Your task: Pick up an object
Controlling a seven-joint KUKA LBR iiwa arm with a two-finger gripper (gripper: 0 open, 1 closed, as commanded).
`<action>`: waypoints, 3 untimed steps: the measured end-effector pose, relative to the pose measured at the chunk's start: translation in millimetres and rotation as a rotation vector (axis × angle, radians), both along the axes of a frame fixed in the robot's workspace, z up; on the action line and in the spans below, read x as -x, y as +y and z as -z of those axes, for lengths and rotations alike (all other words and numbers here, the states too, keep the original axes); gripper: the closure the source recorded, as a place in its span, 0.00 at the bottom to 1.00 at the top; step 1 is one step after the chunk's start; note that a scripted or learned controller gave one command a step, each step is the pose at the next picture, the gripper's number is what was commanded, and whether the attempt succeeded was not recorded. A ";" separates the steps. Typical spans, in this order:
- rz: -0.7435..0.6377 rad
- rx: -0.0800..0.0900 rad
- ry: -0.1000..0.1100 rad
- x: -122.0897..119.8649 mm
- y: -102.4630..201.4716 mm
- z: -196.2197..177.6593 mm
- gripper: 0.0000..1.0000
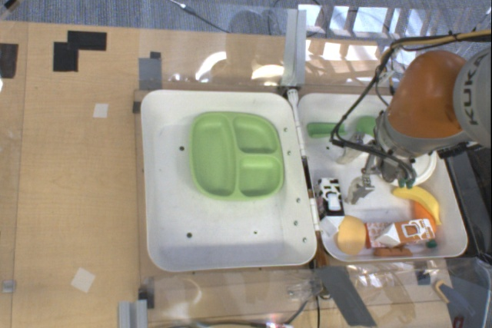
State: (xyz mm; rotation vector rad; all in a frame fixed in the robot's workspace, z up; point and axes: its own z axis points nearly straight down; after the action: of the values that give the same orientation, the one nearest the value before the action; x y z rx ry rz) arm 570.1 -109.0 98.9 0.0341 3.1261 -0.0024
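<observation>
My gripper (382, 182) hangs low over the middle of the right bin (460, 238), open, with bare white bin floor showing between its fingers. A small black and white toy car (330, 195) lies just to its left. A yellow banana (420, 200) lies just to its right. Nearer the front edge sit a yellow-orange round fruit (350, 234) and an orange carton (404, 233). A green elongated object (327, 128) lies at the back of the bin, partly hidden by the arm. The gripper holds nothing.
The left bin (173, 242) holds a green divided plate (235, 154). A white round dish (424, 166) shows under the wrist. The grey arm with its orange band (430, 92) covers the right bin's back right part. Cables run above it.
</observation>
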 end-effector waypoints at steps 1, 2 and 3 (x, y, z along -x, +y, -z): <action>0.136 0.000 -0.005 10.9 14.0 7.5 0.00; 0.102 -0.001 -0.004 -20.2 -14.6 8.7 0.00; 0.093 0.005 -0.008 14.2 20.1 7.3 0.00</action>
State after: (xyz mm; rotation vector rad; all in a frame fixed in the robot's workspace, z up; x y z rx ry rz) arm 555.9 -88.9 91.6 0.1786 3.1134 -0.0112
